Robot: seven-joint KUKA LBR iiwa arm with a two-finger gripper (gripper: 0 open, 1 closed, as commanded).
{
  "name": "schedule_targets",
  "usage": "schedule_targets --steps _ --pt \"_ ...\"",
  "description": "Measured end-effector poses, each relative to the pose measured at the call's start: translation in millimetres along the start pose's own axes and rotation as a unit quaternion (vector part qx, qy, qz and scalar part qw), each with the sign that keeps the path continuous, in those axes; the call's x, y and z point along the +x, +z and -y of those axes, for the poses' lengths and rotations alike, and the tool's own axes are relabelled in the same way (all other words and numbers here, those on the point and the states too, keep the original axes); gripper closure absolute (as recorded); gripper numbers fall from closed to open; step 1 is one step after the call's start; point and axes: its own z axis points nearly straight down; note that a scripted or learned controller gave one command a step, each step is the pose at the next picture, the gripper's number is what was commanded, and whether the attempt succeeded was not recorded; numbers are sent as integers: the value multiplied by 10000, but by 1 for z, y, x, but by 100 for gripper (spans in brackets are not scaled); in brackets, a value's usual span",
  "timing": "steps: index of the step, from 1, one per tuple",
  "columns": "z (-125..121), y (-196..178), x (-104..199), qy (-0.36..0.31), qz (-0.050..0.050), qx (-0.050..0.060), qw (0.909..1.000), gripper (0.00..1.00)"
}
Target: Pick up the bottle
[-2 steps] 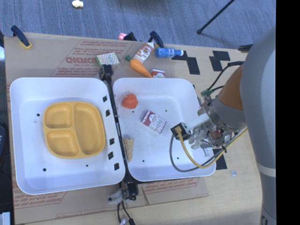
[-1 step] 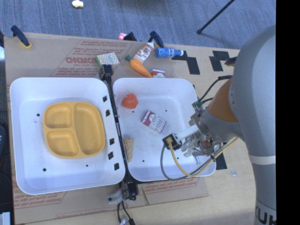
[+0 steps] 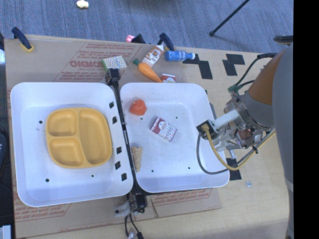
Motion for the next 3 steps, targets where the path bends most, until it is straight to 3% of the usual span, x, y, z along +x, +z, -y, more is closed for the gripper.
schedule_targets --steps 1,2,3 --pt "2 116 -1 13 13 14 10000 100" --pt "23 18 5 1 2 3 10000 100" --pt "12 122 2 13 15 14 10000 100"
